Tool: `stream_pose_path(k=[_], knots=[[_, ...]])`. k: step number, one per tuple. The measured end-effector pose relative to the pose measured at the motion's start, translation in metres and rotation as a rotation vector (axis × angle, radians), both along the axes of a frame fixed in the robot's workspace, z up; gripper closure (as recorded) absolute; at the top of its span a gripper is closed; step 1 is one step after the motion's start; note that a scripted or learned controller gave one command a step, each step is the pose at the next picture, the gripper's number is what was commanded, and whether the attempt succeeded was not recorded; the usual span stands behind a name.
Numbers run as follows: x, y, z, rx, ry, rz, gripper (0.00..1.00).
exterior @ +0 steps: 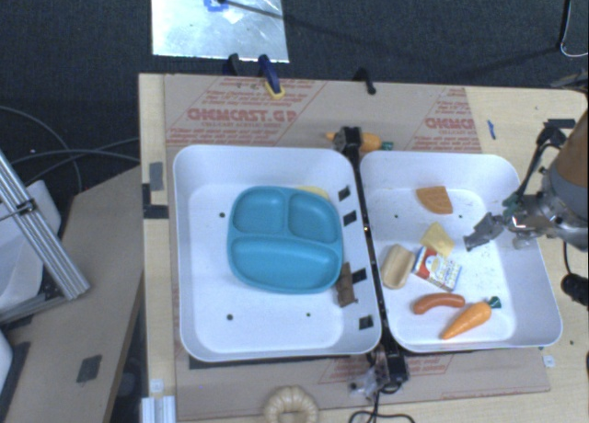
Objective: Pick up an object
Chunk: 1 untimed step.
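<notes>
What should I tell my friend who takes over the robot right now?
Hand: over the right bin, near its right side, holding nothing that I can see.
Right bin: orange wedge, yellow cheese, bread piece, small carton, sausage, carrot.
Left bin: blue divided plate.
Done: nothing picked up yet.
Left: grab one object and lift it.
</notes>
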<state>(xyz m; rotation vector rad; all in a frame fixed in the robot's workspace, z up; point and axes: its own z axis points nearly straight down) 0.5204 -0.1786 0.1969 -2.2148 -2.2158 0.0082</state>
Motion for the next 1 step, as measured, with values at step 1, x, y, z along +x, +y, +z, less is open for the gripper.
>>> stream_pose_path(k=[1], knots=[[0.0029,0.0001,0.0055,-0.003,-0.011,0.003,0.0]])
